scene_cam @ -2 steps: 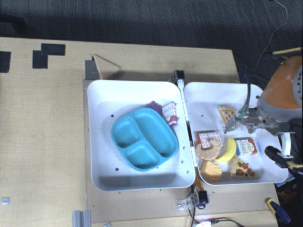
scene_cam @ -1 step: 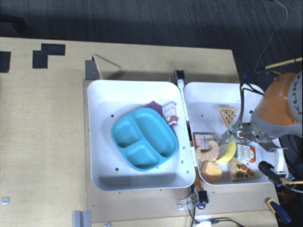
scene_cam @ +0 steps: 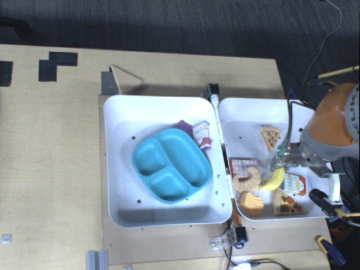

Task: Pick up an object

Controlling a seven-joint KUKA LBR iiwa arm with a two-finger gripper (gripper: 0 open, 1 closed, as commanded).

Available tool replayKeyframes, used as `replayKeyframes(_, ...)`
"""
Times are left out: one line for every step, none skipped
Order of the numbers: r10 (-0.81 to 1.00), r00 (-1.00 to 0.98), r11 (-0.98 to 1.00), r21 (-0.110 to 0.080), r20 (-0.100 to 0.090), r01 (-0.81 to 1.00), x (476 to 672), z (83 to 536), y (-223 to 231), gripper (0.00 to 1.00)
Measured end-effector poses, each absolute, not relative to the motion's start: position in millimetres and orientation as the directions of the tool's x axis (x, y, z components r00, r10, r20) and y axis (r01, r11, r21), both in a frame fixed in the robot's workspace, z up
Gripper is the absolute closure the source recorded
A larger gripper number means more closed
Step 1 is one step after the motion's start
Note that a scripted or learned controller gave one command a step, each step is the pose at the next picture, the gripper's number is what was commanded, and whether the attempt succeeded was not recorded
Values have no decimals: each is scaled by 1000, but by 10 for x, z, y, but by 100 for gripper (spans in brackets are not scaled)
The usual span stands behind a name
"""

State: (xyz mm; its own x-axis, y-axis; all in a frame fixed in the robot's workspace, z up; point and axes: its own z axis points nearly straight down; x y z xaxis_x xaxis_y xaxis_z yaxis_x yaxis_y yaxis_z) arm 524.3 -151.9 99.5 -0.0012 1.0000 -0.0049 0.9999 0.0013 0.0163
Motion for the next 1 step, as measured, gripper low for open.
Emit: replayKeyframes(1000, -5, 5, 4, 1, 1000, 5437, 2033, -729, 100)
